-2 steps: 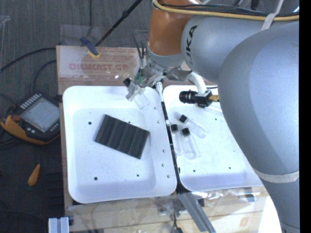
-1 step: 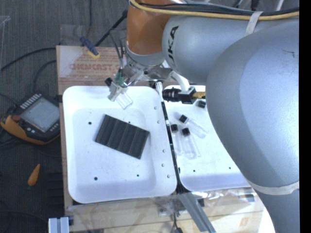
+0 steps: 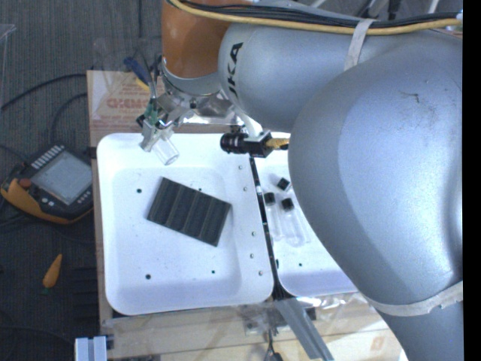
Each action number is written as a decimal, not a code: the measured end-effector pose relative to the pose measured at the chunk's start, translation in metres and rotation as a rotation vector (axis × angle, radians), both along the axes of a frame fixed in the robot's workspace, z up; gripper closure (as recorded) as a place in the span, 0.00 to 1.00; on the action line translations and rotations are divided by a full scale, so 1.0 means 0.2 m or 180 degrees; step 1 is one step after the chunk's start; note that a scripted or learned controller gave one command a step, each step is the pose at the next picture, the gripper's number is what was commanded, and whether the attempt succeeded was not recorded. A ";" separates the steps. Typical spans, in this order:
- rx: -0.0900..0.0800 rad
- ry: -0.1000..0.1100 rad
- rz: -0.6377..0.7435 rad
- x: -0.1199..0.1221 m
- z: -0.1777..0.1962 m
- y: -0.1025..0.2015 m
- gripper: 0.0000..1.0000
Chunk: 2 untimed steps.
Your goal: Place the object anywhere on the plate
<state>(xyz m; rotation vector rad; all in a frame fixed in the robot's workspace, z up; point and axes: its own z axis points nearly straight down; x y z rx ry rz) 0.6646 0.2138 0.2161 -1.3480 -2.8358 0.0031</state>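
Looming closest to the lens, the grey arm (image 3: pixel 376 164) of the robot fills the right side of the scene, its orange band (image 3: pixel 197 28) bending down toward the far edge of the left bin (image 3: pixel 120 277). Below the band, the gripper (image 3: pixel 160 138) hangs over that bin's far left corner, its fingers (image 3: pixel 154 130) closed on a small clear object (image 3: pixel 167 153) that looks like a little plastic cup, lifted just above the bin wall. On the floor of the same bin lies a dark ribbed plate (image 3: pixel 188 211), flat and turned at a slant, near the gripper but apart from it. Right of the dividing rim, the right bin (image 3: pixel 316 277) holds two small black pieces (image 3: pixel 284 192) and a clear item that is hard to make out. Beyond the tabletop, on dark carpet at left, sits a handheld control pendant (image 3: pixel 52 183), with an orange tool (image 3: pixel 51 271) nearer the camera.
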 end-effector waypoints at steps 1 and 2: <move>-0.0004 -0.0009 0.0764 0.01 0.47 0.06 1.00; -0.0001 -0.0012 0.1571 -0.09 1.08 0.10 1.00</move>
